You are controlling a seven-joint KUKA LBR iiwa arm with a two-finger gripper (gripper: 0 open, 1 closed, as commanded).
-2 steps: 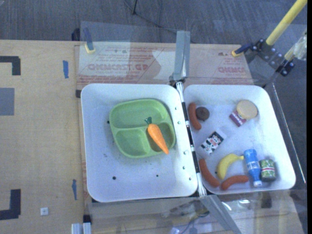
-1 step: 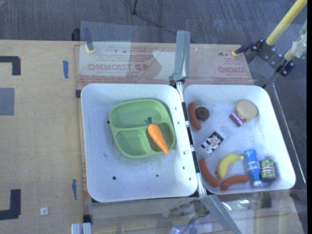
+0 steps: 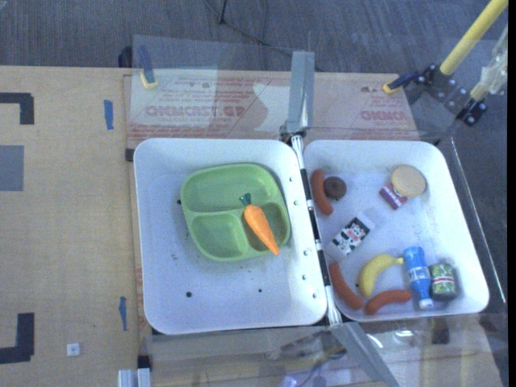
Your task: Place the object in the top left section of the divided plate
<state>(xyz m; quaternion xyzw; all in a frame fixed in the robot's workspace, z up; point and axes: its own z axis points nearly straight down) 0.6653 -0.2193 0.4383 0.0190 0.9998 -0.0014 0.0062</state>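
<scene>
A green divided plate [image 3: 219,190] sits in the left white bin [image 3: 161,256], toward its upper middle. It has one wide section along the top and two smaller ones below. An orange carrot [image 3: 262,227] with a green leafy top lies in the plate's lower right section. Its tip points down-right over the rim, and its leaves touch the divider near the plate's centre.
The right bin [image 3: 455,216] holds a sausage [image 3: 321,193], a brown donut [image 3: 334,188], a burger [image 3: 407,182], a cow-patterned carton [image 3: 351,235], a banana [image 3: 376,271], a blue bottle [image 3: 416,276], a green can [image 3: 443,280] and two more sausages [image 3: 345,287]. A yellow pole [image 3: 476,31] crosses the top right corner.
</scene>
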